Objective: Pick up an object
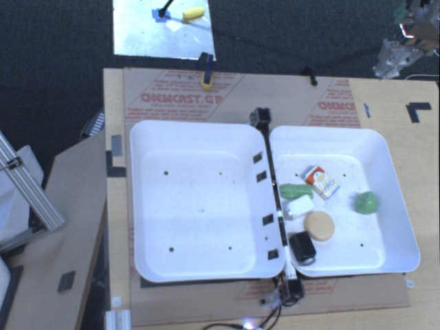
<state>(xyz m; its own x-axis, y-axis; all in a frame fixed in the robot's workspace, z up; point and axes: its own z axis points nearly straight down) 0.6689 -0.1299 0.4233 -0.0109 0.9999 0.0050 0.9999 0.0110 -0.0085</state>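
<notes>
Hand [402, 50] seen at far right corner, beyond worktop edge, well apart from right white bin [392, 163]; finger state cannot be told. Nothing lifted yet. Round tan disc [320, 225], green lump [366, 203], black block [302, 247] lie in right white bin. Whole pick judged left.

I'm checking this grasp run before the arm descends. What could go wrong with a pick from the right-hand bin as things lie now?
Three risks, as I judge them. The tan round disc, the white block and the black object crowd together, so fingers may catch two or knock one aside. The black object lies near the bin wall, leaving little room. The gripper sits far from the bin, so the approach is long.
</notes>
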